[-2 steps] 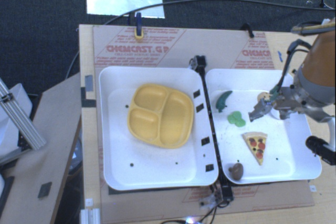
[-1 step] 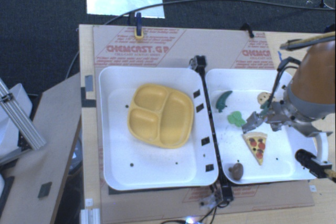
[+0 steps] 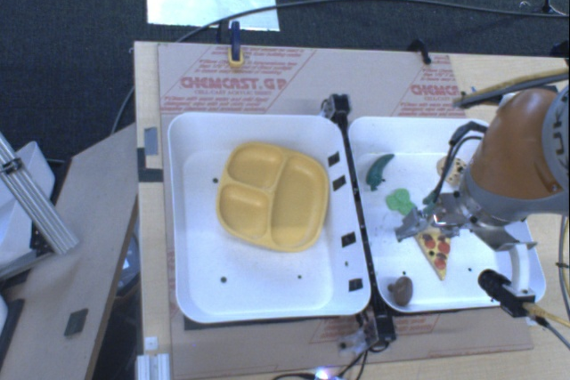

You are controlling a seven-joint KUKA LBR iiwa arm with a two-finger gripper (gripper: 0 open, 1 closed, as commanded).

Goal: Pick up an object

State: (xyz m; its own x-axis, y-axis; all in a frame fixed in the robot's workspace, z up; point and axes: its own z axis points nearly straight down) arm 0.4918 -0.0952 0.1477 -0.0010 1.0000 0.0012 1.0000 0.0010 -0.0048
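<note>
The right bin (image 3: pixel 392 133) holds several small things. A dark green curved piece (image 3: pixel 380 169) lies near its left wall, and a light green piece (image 3: pixel 399 199) sits just below it. A pizza-slice toy (image 3: pixel 436 252) lies in the middle of the bin, with a brown lump (image 3: pixel 401 289) near the front edge. My gripper (image 3: pixel 419 225) is low in this bin, its metal tip between the light green piece and the top of the pizza slice. I see nothing lifted off the bin floor. The arm partly hides a pale speckled item (image 3: pixel 451 171) at the back.
The left bin (image 3: pixel 191 191) carries a yellow divided plate (image 3: pixel 272 194) in its middle. A black divider (image 3: pixel 352 209) runs between the two bins. The arm's orange band (image 3: pixel 525 142) covers the right bin's right side.
</note>
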